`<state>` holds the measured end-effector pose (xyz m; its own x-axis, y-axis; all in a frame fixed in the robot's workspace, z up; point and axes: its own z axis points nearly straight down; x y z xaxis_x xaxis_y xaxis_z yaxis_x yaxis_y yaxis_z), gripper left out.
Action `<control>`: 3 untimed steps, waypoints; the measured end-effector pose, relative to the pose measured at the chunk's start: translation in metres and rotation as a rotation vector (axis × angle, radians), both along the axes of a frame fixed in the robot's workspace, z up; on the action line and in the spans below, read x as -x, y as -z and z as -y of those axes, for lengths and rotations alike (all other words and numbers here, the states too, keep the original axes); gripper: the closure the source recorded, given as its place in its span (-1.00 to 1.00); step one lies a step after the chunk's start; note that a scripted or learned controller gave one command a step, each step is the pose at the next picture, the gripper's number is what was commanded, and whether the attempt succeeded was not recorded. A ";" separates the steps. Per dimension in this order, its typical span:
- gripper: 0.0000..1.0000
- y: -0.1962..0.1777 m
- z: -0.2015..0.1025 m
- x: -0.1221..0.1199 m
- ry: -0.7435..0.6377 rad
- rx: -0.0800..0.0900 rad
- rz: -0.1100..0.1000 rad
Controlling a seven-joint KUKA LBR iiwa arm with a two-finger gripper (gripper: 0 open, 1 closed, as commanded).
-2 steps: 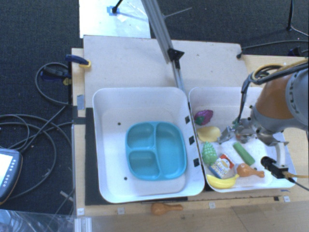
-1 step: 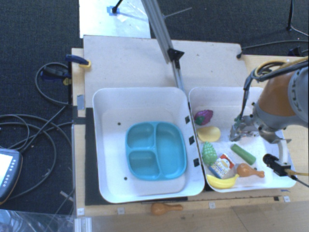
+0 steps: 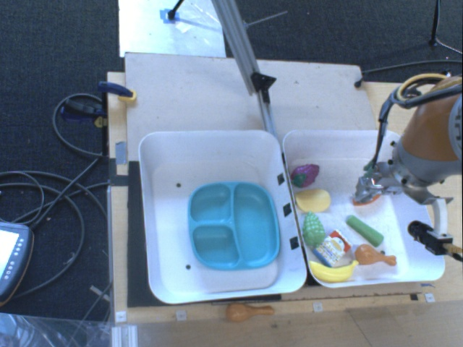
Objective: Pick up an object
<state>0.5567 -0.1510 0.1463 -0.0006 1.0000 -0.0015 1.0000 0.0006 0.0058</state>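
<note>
The right bin holds several toy foods: a purple piece, a yellow lump, a green knobbly fruit, a small printed carton, a banana, a green cucumber and an orange drumstick. My gripper is low over the bin's right half, directly above a flat orange-red piece that peeks out beneath it. The gripper hides most of that piece, and I cannot tell whether they touch.
The left bin carries a blue divided plate. A slanted metal pole comes down to the gap between the bins. A brown toy lies on the bench in front of the bins. Cables lie at the left.
</note>
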 end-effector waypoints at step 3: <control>1.00 -0.096 -0.046 0.010 -0.009 -0.003 -0.005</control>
<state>0.5469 -0.1050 0.2419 -0.0093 1.0000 0.0014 1.0000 0.0093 0.0005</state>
